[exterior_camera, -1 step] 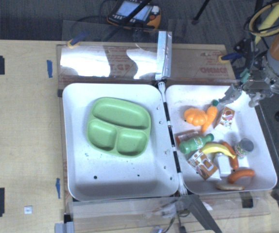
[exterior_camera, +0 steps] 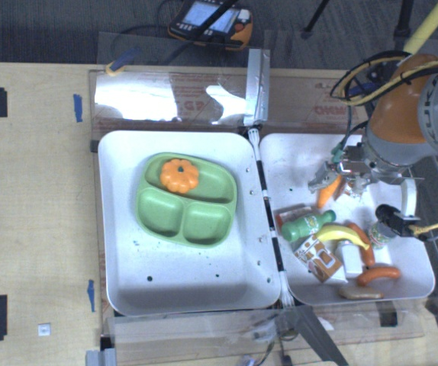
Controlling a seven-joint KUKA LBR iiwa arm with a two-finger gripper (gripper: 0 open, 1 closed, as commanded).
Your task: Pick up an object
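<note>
Two white bins: one green tray, one orange pumpkin; tool gripping one carrot.

Small orange carrot, slanted, lifted between the jaws at twelve o'clock of the right bin's clutter, above the green bottle and yellow banana

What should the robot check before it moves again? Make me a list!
1. Pincer is over the right bin: ok.
2. Something is between its tips: an orange carrot-like piece sits right at them, but a firm hold: cannot tell.
3. More toys to pick, like the banana and green bottle: ok.
4. Green tray in the left bin has free sections: ok.
5. Orange pumpkin rests in the tray's top section: ok.
</note>
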